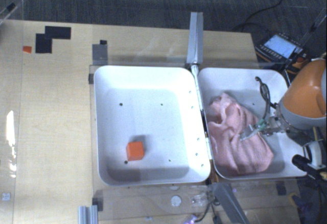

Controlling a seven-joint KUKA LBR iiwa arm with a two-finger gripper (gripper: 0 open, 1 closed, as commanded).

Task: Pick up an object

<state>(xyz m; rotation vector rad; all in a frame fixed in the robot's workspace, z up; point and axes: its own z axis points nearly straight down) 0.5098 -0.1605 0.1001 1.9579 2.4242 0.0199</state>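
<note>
Looking down at a slant on the bench [51, 131], pale wood, with two shallow white bins side by side. The left bin [148, 85] carries one small orange block [135, 151], sitting low and left on the floor of the bin, clear of every wall. A grey metal bar [195, 39] runs up from the seam between the two bins.

Over to the right bin [232, 77], and here is a pink cloth [236, 133], crumpled in soft folds and filling most of the bin's left and middle, its left edge close against the wall shared with the other bin. The arm [306, 100] comes in from the right, its orange band big and round at the picture's edge. The gripper [251, 133] is down low at the cloth, its thin metal tip right on the upper right folds. Whether it is spread or pinched on the fabric, I cannot tell; the tip is too small and blurred against the pink.

Up in the far left corner of the bench there are black patches [51, 38] and a tiny orange square [27, 49]. Beyond the bench, top right, a screen [280, 45] glows blue among dark cables
</note>
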